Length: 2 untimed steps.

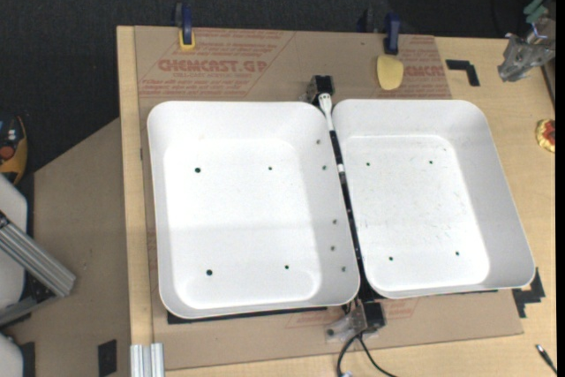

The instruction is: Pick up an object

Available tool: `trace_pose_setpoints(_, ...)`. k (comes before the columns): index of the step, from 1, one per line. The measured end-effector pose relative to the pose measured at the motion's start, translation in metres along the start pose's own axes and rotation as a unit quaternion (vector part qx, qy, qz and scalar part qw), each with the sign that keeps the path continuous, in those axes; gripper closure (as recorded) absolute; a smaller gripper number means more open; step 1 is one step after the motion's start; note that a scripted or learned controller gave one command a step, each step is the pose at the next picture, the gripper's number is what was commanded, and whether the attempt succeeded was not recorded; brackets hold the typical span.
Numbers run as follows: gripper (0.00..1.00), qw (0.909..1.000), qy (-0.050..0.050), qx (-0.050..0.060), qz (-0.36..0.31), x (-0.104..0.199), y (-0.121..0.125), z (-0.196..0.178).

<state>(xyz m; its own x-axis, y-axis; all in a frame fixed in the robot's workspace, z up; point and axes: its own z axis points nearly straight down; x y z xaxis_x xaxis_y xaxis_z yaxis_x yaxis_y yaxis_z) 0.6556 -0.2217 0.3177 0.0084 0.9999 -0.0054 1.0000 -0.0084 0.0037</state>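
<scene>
Two shallow white bins lie side by side on a brown board. The floor of the left bin is plain white with a few small black dots. The right bin looks the same, with faint scuff marks on its floor. A small red and yellow object lies on the bench at the far right edge, outside the bins and cut off by the frame.
A black divider strip runs between the bins. Blue clamps hold the board's far edge, beside a yellow pad. A grey metal piece sits at the upper right. Cables lie at the front.
</scene>
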Motion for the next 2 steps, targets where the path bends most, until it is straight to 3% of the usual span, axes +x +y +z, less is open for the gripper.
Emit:
trace_pose_setpoints(1,1.0,1.0,0.004,0.005,-0.006,0.046,-0.015,0.07)
trace_pose_setpoints(2,1.0,0.9999,-0.002,-0.01,-0.005,0.03,0.007,-0.131)
